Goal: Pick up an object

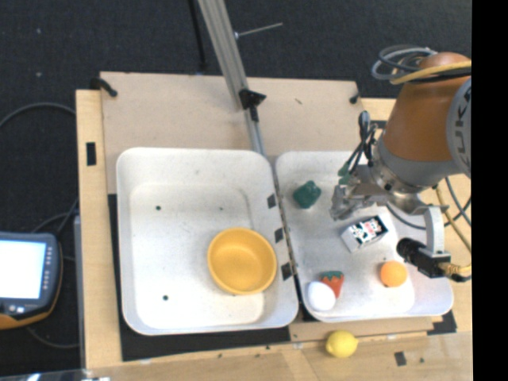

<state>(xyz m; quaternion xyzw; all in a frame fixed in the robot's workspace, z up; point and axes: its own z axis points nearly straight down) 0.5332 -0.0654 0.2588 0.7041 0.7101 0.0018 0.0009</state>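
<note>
Hovering over the right bin [429, 302], gripper [350, 201], finger state impossible to tell, just above a small white printed box [364, 232]. Probably light, stiff, best pinched across its short sides. Nearby: green block [306, 194], orange ball [393, 274]. Yellow bowl [241, 260] in left bin [159, 173].

Two shallow white bins, left bin [143, 213] and right bin [317, 173], smooth moulded plastic, faintly speckled, dull sheen. Yellow bowl [242, 260] of smooth plastic, softly glossy inside. Bench board [175, 109] of matt tan wood or fibreboard, dark matt floor [79, 30] around it. Slanted rail [224, 42] of ribbed bare metal, satin grey. Arm [425, 121] with glossy orange band over smooth grey casing. Green block [306, 194] matt, foam-like. Small box [364, 232] of printed card or plastic. Orange ball [392, 274] and lemon [341, 344] matt, slightly dimpled
</note>
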